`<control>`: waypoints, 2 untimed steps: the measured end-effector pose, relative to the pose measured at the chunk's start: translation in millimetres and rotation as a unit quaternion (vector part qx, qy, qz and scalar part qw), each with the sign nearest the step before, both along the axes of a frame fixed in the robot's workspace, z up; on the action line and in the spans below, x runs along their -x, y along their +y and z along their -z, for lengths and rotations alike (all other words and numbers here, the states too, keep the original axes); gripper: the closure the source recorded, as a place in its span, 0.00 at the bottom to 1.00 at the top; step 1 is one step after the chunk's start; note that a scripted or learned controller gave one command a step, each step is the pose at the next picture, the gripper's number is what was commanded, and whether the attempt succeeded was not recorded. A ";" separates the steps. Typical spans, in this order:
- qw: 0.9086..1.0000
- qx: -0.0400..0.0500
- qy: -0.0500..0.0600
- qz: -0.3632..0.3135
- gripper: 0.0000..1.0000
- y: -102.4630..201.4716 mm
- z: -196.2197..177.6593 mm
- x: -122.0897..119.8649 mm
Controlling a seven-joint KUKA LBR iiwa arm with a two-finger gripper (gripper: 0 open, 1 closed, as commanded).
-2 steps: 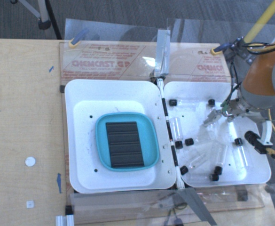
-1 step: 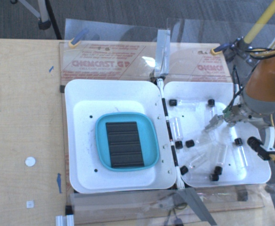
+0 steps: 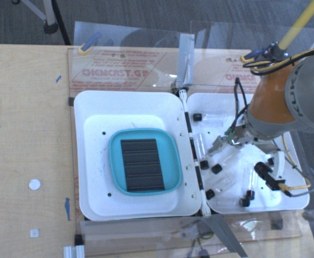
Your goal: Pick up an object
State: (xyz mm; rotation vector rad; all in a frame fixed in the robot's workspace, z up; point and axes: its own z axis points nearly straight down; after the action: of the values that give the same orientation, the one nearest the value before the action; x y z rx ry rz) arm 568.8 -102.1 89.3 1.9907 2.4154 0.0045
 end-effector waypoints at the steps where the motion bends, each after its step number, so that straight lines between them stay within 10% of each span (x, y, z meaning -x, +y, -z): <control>1: 1.000 -0.003 0.004 0.028 0.00 96.8 -96.6 -80.4; 2: 1.000 -0.002 0.006 -0.016 0.00 41.3 -95.8 -52.0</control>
State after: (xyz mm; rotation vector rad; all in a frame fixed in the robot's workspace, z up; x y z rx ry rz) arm 620.8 -60.7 185.1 1.9588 2.4573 -0.0014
